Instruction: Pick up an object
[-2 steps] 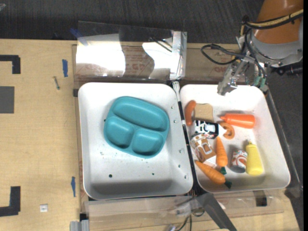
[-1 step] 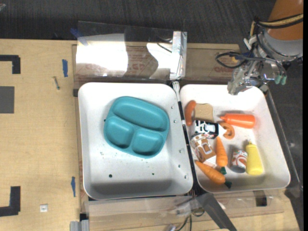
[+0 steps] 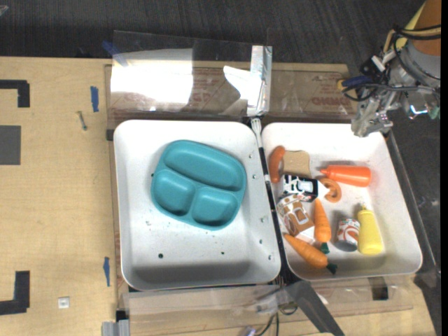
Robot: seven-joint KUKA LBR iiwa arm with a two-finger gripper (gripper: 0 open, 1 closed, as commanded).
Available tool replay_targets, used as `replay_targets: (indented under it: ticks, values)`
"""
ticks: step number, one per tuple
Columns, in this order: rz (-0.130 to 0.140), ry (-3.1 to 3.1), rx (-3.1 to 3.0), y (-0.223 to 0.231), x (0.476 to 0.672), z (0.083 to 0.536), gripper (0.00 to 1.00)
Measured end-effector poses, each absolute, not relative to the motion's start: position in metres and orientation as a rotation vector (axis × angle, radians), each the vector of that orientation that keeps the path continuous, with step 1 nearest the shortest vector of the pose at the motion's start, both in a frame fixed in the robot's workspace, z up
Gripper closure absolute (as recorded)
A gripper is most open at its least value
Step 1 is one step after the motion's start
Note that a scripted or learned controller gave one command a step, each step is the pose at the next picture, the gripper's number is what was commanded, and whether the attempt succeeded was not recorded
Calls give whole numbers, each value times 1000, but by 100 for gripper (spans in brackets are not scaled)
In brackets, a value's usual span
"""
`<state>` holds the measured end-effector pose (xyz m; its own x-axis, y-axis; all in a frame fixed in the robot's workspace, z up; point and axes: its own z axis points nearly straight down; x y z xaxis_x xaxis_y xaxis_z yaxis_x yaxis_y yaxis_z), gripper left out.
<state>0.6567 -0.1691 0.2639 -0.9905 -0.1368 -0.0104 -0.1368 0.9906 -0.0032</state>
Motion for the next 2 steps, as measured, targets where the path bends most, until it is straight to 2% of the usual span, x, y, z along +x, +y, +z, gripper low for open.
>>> replay_targets:
  ticks: [1, 2]
  values:
    - [3, 3121, -309, -125, 668, 240, 100]
    - [4, 3105, -449, -65, 668, 223, 100]
